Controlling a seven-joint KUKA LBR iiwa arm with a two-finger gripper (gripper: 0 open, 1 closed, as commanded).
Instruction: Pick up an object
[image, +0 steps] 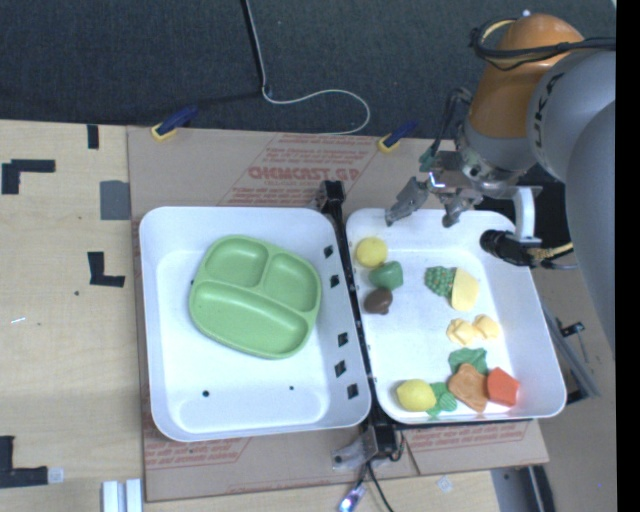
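The gripper (429, 205) hangs over the back rim of the right bin (520, 300), its two fingers spread apart with nothing between them. Below and left of it lie a yellow ball (370, 251), a green piece (387, 274) and a brown piece (377, 299). Toward the bin's middle sit a green leafy piece (438, 279) and a yellow wedge (465, 291). A pale yellow piece (472, 329) lies lower. At the front are a yellow lemon (416, 395), an orange piece (467, 386) and a red block (502, 386).
The left bin (165, 330) holds a green divided plate (255, 295). Black clips run along the divider between the bins (345, 300). A white cable (300, 95) crosses the dark backdrop. The arm's grey body and orange band (520, 60) fill the upper right.
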